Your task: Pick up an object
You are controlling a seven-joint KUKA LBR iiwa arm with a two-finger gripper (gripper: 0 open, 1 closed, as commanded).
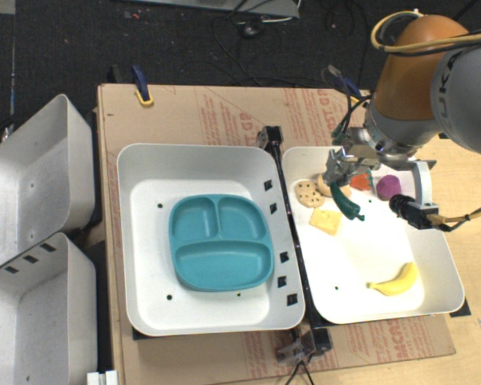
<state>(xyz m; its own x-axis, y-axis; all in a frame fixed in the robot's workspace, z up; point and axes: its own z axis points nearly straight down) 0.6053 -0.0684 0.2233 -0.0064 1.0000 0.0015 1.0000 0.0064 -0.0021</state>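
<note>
Progress looks slight: nothing sits between the claw's (346, 189) teal-tipped fingers, which stand parted low over the right shallow white plastic bin (433, 283), so the lift seems yet to come. Just beside them lie a round speckled tan cookie (307, 192), a waxy yellow holed cheese wedge (325, 220), a small orange-red piece (360, 181) and a smooth purple rounded lump (388, 185). A curved glossy yellow banana (395, 280) lies well apart. The left bin holds a matte teal divided plastic plate (220, 241).
</note>
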